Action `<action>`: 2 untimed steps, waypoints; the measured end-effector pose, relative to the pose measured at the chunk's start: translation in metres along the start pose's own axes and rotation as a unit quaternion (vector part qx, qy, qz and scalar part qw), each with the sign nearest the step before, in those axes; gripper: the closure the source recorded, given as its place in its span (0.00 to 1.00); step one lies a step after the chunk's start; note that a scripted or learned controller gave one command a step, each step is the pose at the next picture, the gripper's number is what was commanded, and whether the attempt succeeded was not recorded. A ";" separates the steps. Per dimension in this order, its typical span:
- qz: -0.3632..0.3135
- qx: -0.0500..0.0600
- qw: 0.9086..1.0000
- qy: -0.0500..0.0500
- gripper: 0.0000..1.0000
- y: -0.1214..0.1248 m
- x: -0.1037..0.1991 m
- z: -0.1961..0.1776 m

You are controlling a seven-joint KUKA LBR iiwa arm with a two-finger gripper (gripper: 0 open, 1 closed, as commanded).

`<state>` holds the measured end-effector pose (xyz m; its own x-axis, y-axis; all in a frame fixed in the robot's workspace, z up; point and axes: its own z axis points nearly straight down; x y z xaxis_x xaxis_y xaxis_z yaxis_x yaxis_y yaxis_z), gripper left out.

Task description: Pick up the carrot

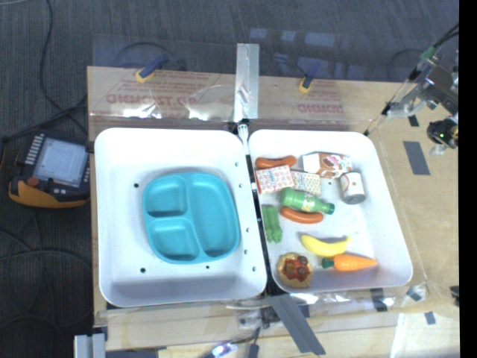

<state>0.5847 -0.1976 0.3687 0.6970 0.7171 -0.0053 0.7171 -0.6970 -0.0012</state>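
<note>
Your arm point(440, 99) sits at the worktop's far right edge, well apart from the carrot point(352, 262) in the right bin point(387, 200); you cannot tell the jaws' state.

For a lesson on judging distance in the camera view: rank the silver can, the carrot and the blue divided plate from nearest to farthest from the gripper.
The gripper is at the upper right, outside the bins.
1. Silver can: right bin, upper right part.
2. Carrot: right bin, front edge.
3. Blue divided plate: left bin, centre.
</note>
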 end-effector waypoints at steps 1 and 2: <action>0.000 0.000 1.000 0.000 0.00 0.000 0.000 0.000; 0.000 0.000 1.000 0.000 0.00 0.000 0.000 0.000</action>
<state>0.5847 -0.1976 0.3687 0.6969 0.7171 -0.0053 0.7171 -0.6970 -0.0012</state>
